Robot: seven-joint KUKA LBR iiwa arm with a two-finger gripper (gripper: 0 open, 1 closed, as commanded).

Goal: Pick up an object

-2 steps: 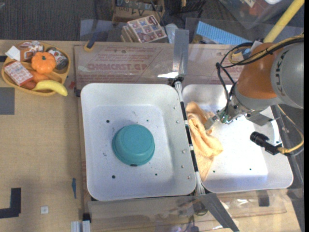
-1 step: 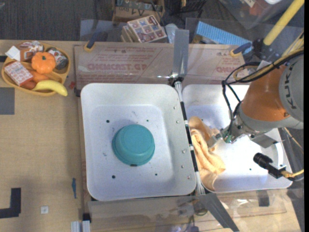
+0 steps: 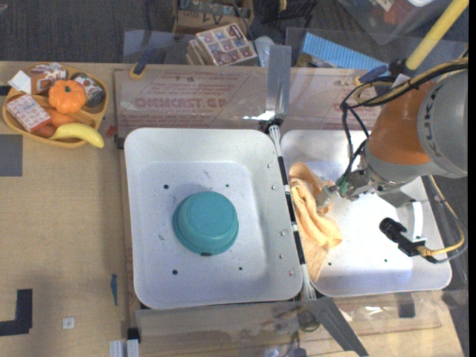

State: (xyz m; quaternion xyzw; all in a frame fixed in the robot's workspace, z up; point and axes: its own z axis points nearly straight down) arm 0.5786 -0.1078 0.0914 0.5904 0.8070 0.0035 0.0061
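A crumpled orange-yellow cloth (image 3: 312, 225) lies along the left wall of the right bin (image 3: 387, 274). My gripper (image 3: 327, 198) is low in that bin, right at the cloth's upper right edge and touching or nearly touching it. The arm comes in from the right, its orange band above the wrist. A teal bowl (image 3: 207, 222) sits upside down in the middle of the left bin (image 3: 149, 162), well away from the gripper.
The divider between the bins (image 3: 286, 199) runs just left of the cloth. A yellow tray (image 3: 22, 129) with a banana, a small pumpkin and other toy food sits at the far left on the bench. Boxes stand beyond the bins.
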